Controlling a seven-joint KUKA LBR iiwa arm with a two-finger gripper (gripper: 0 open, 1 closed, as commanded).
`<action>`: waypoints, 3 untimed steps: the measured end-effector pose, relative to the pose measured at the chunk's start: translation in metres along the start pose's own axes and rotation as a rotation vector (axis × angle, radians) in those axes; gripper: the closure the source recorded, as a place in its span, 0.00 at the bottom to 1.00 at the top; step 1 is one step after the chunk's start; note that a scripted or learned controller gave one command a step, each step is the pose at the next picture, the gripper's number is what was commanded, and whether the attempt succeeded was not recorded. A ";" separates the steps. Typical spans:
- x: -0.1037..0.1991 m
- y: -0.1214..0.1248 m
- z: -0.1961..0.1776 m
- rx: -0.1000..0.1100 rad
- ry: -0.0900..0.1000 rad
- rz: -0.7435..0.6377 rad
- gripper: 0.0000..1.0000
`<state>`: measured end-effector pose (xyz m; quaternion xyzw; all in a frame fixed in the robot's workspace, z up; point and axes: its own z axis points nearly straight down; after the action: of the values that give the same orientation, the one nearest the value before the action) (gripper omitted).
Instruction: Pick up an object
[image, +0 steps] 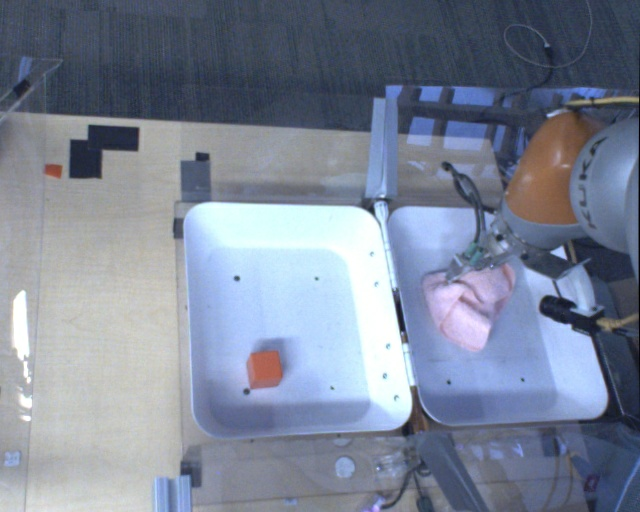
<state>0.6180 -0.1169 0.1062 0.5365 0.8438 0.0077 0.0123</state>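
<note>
A crumpled pink cloth (466, 306) lies in the middle of the right bin (520, 395). My gripper (478, 257) hangs over the cloth's upper edge, at or just above the fabric, with the grey arm and its orange band behind it at the upper right. An orange block (265, 369) sits in the lower left part of the left bin (210, 300), far from the gripper.
A metal divider (381, 150) rises between the bins at the back. A black cable (462, 185) loops over the right bin's far side. Black markers (98, 148) and a small orange square (52, 171) lie on the bench at the upper left.
</note>
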 end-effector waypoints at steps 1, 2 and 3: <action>0.000 0.000 0.000 0.000 0.000 0.000 0.00; 0.033 -0.023 0.013 0.009 0.002 -0.013 0.00; 0.026 -0.065 0.007 0.020 0.007 0.169 0.00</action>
<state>0.5482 -0.1211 0.0976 0.6060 0.7954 0.0022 0.0036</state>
